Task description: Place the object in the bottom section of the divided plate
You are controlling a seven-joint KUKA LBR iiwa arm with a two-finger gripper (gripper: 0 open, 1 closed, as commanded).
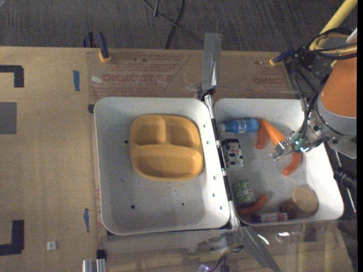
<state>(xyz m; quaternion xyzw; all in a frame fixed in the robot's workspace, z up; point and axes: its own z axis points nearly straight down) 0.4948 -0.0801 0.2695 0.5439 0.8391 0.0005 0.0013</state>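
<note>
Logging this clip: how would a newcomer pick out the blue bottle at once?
Look in the right bin, at its top left corner beside the divider. The blue bottle lies there on its side, just left of an orange carrot. It is the only blue item among orange, green and brown ones.

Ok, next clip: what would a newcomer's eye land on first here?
Probably the yellow divided plate, alone in the left bin. Next, the arm's orange band at the right, with the gripper low over the right bin, among orange carrot-like pieces and a blue bottle.
</note>
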